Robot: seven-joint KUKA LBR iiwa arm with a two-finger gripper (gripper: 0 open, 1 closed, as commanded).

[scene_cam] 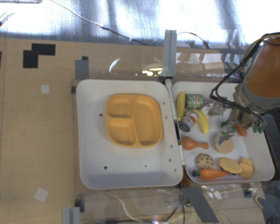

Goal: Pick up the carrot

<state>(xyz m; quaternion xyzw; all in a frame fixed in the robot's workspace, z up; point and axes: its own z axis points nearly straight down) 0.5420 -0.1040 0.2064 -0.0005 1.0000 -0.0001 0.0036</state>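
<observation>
Over the right bin (266, 164), the claw (227, 133) hangs low above a round tan disc (225, 146); whether its fingers are parted cannot be told, and nothing is seen held. Below and left of the claw, the carrot (213, 174) lies near the bin's front edge, beside a speckled cookie (203, 161).

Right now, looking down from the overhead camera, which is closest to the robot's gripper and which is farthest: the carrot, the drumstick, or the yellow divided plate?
Measured from the gripper, over the right bin:
1. Drumstick, to its left in the same bin, slightly nearer than the carrot.
2. Carrot, below it, by that bin's front edge.
3. Yellow divided plate, clearly farthest, across the divider in the left bin.
</observation>
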